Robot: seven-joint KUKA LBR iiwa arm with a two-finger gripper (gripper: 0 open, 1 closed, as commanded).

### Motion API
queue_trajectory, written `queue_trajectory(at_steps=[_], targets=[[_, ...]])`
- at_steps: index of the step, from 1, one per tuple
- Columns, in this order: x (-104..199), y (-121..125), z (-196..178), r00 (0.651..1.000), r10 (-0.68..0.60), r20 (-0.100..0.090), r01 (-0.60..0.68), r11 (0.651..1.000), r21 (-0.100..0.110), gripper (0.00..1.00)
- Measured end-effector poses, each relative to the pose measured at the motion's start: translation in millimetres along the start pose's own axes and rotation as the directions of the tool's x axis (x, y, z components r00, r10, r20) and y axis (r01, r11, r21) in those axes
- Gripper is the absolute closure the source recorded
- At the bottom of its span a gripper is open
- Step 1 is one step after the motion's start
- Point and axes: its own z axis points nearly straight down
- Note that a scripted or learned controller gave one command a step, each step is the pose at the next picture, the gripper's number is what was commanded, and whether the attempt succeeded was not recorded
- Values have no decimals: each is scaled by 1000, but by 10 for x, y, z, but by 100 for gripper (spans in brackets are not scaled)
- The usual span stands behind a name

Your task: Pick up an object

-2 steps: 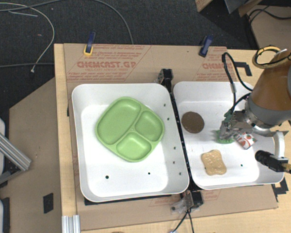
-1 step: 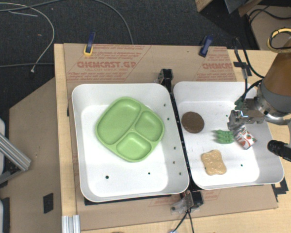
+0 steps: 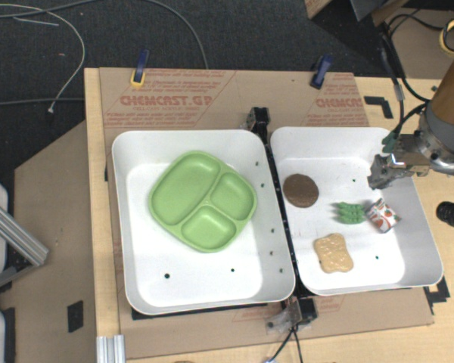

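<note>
The right bin (image 3: 340, 146) holds a round brown disc (image 3: 300, 190), a small green leafy toy (image 3: 351, 213), a white and red can-like item (image 3: 380, 217) and a tan cookie-shaped piece (image 3: 333, 252). My gripper (image 3: 380, 174) hangs over the bin's right side, just above the white and red item and apart from it. Nothing shows between its tips. A green divided plate (image 3: 203, 200) lies in the left bin (image 3: 136, 165).
The two white bins sit side by side on a cardboard-covered bench, with a black clamp (image 3: 258, 119) at the seam between them. Blue clips (image 3: 322, 71) hold the cardboard at the back. Cables run on the dark floor behind.
</note>
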Motion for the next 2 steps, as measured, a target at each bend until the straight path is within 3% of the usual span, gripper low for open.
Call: queue_trajectory(at_steps=[2], targets=[[1180, -199, 51, 1000, -4, -5, 4, 1000, 12, 100]])
